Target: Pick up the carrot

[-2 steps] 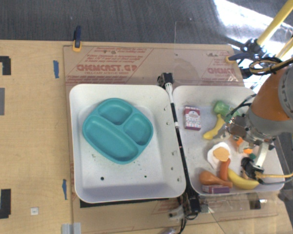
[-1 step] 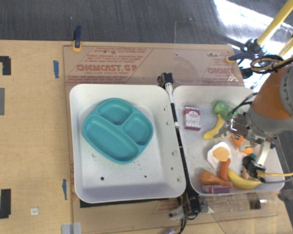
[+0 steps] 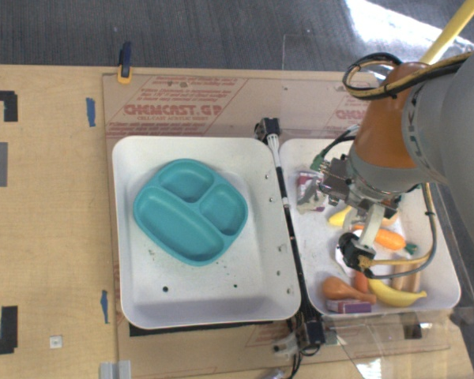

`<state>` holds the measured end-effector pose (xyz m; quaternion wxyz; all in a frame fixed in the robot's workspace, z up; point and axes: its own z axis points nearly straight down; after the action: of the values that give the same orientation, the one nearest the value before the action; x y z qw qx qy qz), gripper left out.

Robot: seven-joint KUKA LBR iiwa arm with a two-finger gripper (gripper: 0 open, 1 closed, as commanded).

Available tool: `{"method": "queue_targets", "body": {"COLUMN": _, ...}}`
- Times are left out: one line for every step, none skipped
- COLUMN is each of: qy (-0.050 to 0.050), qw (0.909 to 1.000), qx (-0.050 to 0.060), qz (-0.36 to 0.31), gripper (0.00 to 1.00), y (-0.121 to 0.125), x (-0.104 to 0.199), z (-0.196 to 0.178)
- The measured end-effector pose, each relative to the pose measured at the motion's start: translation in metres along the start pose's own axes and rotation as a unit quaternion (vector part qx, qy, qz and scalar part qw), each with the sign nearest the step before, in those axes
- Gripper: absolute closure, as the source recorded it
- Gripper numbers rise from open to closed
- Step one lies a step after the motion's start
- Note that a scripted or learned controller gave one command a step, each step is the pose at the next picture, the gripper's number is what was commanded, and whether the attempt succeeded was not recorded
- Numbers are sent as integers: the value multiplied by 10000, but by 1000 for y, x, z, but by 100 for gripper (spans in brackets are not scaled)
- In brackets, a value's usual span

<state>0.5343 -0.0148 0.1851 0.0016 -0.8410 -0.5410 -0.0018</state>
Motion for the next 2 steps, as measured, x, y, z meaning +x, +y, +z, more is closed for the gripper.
{"method": "queue_targets", "body": {"qy": -28, "qw": 9805, "qx": 41, "qz": -1964, "gripper": 100, "y": -28, "x": -64, "z": 2}}
{"method": "queue_targets", "body": {"qy": -19, "qw": 9263, "qx": 40, "qz": -3767, "gripper": 100, "y": 26, "x": -89, "z": 60}}
